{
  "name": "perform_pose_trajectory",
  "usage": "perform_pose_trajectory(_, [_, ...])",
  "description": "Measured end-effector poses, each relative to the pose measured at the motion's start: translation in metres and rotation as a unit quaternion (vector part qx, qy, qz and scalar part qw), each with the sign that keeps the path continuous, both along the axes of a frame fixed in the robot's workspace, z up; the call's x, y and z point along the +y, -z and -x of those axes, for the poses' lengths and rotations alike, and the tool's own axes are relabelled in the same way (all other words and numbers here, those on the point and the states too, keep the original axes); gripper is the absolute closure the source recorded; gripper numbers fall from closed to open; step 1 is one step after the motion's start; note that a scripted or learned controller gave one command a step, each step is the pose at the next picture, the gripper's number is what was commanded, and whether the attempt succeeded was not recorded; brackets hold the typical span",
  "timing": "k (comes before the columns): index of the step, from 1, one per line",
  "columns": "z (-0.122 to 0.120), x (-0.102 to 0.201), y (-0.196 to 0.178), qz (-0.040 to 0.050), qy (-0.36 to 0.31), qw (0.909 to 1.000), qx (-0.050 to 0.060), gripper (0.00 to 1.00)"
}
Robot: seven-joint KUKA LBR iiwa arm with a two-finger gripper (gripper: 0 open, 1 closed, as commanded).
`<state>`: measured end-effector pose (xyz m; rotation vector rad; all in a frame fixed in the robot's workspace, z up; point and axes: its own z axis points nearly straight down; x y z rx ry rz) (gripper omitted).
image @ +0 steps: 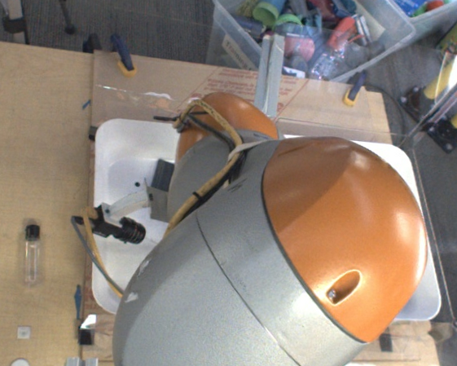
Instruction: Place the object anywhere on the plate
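One arm (pixel 286 250) hides much, gripper (pixel 155 190) down in the 9 o'clock bin (pixel 106 144), grip state and object's bearing can't tell.

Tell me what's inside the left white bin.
The left bin shows bare white floor along its left side. The grey and orange arm reaches over the rest of it, so whatever lies underneath there is covered and cannot be made out.

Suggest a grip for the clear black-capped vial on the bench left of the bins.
Take the vial at mid-body from above, closing across its narrow width: it seems to lie flat, long axis running away from the camera, black cap at the far end.
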<state>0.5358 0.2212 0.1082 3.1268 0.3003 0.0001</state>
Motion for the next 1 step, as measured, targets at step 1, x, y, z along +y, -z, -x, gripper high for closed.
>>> perform_pose_trajectory(1, [0.0527, 0.0028, 0.0173, -0.0006, -0.182, 0.9832, -0.005, 1.0])
